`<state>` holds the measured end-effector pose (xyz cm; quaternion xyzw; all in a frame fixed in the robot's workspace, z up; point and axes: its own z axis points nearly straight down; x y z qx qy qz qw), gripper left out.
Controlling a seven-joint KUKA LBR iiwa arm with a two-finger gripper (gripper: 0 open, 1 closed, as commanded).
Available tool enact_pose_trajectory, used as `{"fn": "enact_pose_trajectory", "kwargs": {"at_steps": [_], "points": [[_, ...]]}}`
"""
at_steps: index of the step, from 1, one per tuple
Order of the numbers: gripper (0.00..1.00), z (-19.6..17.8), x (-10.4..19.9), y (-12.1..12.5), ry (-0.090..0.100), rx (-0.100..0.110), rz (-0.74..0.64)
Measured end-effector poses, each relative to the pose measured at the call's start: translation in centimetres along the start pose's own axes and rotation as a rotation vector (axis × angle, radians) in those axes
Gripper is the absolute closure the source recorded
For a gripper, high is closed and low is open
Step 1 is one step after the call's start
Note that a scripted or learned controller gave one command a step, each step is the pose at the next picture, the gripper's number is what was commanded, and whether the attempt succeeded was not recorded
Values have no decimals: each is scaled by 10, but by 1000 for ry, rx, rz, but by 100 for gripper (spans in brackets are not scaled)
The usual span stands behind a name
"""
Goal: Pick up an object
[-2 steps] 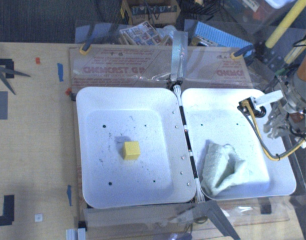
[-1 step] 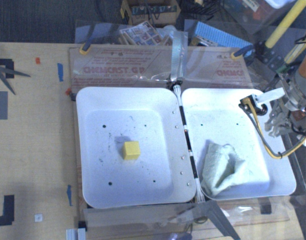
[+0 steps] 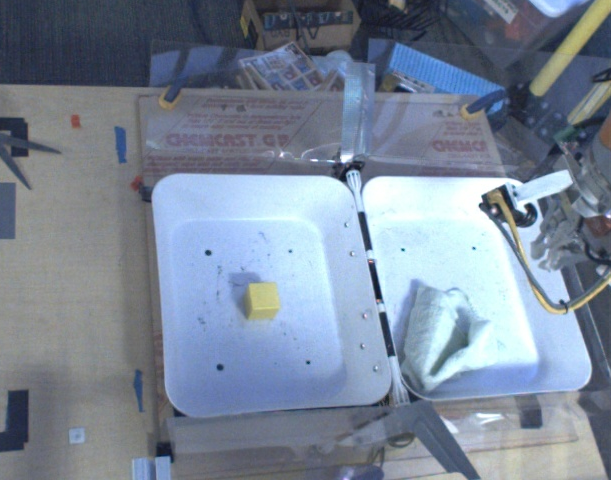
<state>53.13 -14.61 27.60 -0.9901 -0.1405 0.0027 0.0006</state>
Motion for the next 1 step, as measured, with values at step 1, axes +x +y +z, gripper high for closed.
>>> {"fn": "enact_pose_trajectory", "kwargs": {"at_steps": [1], "points": [[100,-10,1,-1,-1,0,-3]]}}
